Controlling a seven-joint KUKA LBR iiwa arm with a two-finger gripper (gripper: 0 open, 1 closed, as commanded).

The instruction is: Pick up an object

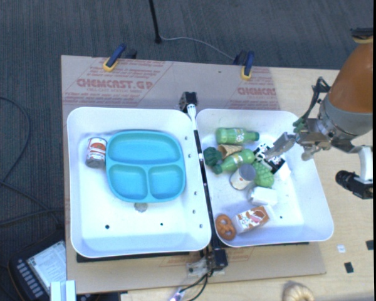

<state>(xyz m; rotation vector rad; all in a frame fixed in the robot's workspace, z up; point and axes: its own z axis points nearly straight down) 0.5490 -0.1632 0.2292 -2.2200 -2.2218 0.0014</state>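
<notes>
Left bin: small can lying just beside the left edge of a blue divided tray, a small grey bit just below the tray. None of it looks like the target right now.

Right bin: the clutter sits here. Green bottle near the top, dark green piece at its left, a second green bottle below, a round tan thing, a white block, then a pretzel and a small printed packet well apart toward the front wall.

Gripper comes in from the right, low over the middle of the pile, tip beside a small black-and-white item (can't make out what it is). Whether the jaws are wide or narrow: cannot tell, too small and cluttered. Nothing visibly clamped.

Step, as I read it: the approach/descent onto a pick, grasp not confirmed. Next move calls for closing on one item only; neighbours are touching, so a double grab or a slip is likely.
</notes>
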